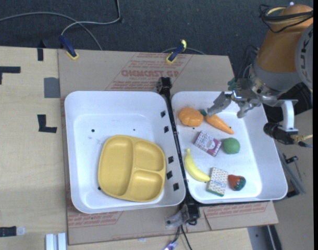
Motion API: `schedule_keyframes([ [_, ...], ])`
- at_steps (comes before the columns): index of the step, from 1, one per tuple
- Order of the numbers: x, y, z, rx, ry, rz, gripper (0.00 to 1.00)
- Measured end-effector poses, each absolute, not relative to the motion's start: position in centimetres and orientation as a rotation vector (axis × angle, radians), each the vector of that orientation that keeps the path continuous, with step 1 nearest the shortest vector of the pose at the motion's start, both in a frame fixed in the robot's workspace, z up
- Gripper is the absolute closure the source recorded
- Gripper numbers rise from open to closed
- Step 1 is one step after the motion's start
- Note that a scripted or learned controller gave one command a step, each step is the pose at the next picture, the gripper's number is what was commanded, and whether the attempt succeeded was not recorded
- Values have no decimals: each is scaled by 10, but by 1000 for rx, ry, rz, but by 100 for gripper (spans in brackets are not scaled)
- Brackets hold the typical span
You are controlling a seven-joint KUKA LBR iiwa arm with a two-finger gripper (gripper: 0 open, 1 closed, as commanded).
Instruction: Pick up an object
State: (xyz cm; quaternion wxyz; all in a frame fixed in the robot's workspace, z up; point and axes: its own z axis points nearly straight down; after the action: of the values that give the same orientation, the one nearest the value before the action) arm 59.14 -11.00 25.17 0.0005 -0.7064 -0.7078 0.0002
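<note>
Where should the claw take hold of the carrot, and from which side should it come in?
Grip the carrot around its thick upper-left end, coming straight down with the claw closing across its width. It lies flat and slanted, tapering toward the lower right, so the thin tip would likely slip. The orange fruit sits close on its left, so keep the fingers off that side.

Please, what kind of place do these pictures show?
Probably a robotics lab bench for grasping trials: two shallow white plastic bins sit on clamped cardboard, plastic toy food such as a small yellow banana lies inside, and a grey-and-orange robot arm reaches over.
</note>
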Motion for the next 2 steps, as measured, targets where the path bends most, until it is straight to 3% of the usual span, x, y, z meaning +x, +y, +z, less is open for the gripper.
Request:
schedule_keyframes([
  [1, 627, -160, 100, -2220, -2218, 5, 0],
  [2, 669, -107, 86, -2226, -2226, 4, 0],
])
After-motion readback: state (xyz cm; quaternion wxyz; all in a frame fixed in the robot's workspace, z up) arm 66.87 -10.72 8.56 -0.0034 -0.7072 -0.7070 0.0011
